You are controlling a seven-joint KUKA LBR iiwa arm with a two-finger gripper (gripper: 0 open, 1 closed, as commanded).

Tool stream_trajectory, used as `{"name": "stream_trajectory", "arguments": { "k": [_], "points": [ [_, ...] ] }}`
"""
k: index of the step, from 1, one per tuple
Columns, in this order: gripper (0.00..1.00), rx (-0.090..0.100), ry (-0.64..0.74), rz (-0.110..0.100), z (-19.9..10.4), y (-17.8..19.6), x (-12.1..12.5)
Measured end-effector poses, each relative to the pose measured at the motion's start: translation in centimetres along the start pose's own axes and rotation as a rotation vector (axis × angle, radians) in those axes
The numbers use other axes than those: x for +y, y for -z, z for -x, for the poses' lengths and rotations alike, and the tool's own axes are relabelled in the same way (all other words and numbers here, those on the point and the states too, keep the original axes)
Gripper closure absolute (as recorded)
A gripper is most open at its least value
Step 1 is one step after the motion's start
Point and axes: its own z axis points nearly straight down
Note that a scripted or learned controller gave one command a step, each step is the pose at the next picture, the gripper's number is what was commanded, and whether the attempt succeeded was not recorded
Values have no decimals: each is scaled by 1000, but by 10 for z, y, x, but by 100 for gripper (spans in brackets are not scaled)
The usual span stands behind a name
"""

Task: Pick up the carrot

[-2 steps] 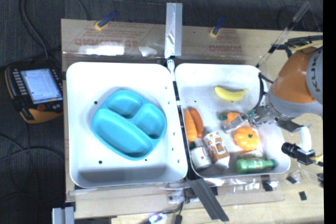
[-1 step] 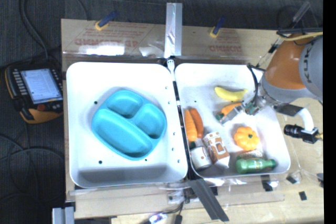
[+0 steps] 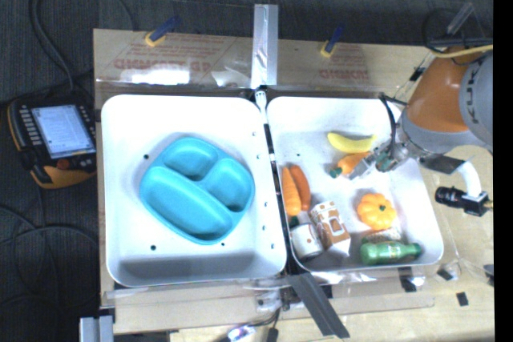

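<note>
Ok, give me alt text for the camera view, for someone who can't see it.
The robot's hand reaches from the right into the right bin, near a small orange piece below a banana; the carrot lies by that bin's left wall. The left bin holds a blue divided tray.

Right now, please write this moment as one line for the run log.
arm: over right bin | gripper: beside small orange piece, under banana | carrot: lying at left wall, not held | left bin: blue tray
</note>
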Motion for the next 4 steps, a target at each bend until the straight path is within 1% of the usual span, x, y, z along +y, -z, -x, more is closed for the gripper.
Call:
{"name": "stream_trajectory", "arguments": {
  "k": [1, 2, 3, 4],
  "points": [
    [0, 0, 0, 0, 0, 0, 0],
    [0, -1, 186, -4, -12, -11, 42],
    [0, 6, 199, -10, -30, -12, 92],
    [0, 7, 191, -9, -7, 85, 11]
  ]
}}
